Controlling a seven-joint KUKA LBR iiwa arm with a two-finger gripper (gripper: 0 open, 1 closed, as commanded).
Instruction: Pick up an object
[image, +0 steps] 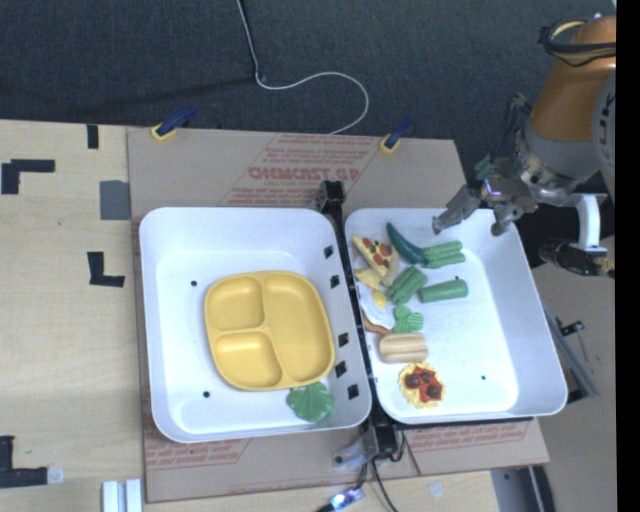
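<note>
- The toy food sits in the right bin (520, 300), bunched along its left wall: a pizza slice (374, 251) at the top, a dark green pepper (403, 243) beside it, and three green pods (443, 254) fanned out to the right.
- Below those lie a small green leafy piece (407, 321), a hot dog (402, 347) and a round yellow piece with red topping (421, 385) nearest the front.
- The gripper (470, 215) hangs over the right bin's upper rim, its two fingers spread wide with nothing between them, just above and right of the pods.
- The grey arm with its orange band (570, 100) comes in from the right.
- The left bin (170, 300) holds a yellow divided plate (268, 328), with a green lettuce piece (311, 401) touching its lower edge.
- Both bins rest on a brown cardboard sheet (290, 170) held by blue and yellow clamps (173, 123) at its far edge.
- The cardboard lies on a pale wooden table (60, 330) marked with black tape.
- Behind the table is dark carpet, with a thin white cable (310, 80) looping across it.
</note>
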